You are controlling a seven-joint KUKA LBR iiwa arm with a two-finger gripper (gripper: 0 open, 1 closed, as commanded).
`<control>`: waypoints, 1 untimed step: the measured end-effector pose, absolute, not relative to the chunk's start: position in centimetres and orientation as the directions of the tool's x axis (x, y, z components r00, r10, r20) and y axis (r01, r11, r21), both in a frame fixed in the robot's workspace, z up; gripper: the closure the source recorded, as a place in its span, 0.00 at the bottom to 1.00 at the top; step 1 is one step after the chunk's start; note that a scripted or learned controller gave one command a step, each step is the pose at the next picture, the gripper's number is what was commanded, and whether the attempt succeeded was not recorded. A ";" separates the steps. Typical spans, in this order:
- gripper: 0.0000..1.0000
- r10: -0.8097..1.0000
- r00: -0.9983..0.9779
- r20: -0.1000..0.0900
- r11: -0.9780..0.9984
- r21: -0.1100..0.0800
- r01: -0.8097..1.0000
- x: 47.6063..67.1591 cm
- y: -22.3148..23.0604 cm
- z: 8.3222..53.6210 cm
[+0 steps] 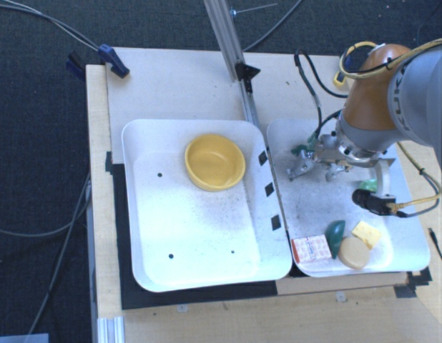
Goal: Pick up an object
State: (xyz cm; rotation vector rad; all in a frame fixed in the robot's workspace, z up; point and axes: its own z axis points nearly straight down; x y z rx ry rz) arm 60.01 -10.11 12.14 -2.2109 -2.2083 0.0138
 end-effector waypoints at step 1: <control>1.00 1.000 0.001 0.007 -0.001 -0.007 1.000 60.3 -10.0 14.0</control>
